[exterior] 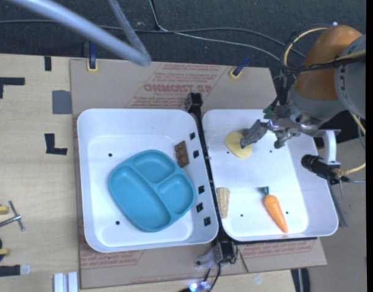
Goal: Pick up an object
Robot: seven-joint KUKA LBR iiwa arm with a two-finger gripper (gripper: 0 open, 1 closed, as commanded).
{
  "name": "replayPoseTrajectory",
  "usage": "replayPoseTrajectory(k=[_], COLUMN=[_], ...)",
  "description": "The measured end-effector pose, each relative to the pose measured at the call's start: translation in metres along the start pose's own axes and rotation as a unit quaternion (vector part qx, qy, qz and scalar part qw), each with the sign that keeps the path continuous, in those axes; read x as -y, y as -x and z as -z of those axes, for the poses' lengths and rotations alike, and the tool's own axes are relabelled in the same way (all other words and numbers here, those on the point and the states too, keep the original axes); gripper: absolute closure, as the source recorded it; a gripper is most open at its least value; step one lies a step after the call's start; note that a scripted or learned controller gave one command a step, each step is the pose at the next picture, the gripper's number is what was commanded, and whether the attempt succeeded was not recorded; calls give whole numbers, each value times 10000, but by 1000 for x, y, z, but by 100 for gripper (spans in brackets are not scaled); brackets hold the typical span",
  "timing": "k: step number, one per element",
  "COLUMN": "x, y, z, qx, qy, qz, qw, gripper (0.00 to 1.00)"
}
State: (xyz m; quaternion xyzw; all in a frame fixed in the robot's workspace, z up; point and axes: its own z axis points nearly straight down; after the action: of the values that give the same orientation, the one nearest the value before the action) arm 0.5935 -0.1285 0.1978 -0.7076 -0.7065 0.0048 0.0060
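Observation:
In the right bin [308, 184] a pale yellow round piece [237, 145] lies near the back left. An orange carrot [275, 212] lies toward the front, and a beige bread-like piece [223, 201] rests against the bin's left wall. My gripper [263, 135] hovers over the back of the right bin, its fingers spread apart. One dark fingertip [247, 139] is over the edge of the yellow piece, the other [280, 141] to its right. Nothing is between them.
The left bin [89, 163] holds a blue divided plate [151, 189] and a small brown block [182, 154] near its right wall. A black divider with clips runs between the bins. The arm's grey body and orange band occupy the back right corner.

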Motion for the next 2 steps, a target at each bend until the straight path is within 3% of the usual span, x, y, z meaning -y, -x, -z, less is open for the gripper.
replayPoseTrajectory(k=[1,2], x=[-3,-4], y=[0,-3], z=[8,-57], qx=[9,8], qy=[67,40], qz=[16,17], qw=[10000,10000], gripper=[0,0])
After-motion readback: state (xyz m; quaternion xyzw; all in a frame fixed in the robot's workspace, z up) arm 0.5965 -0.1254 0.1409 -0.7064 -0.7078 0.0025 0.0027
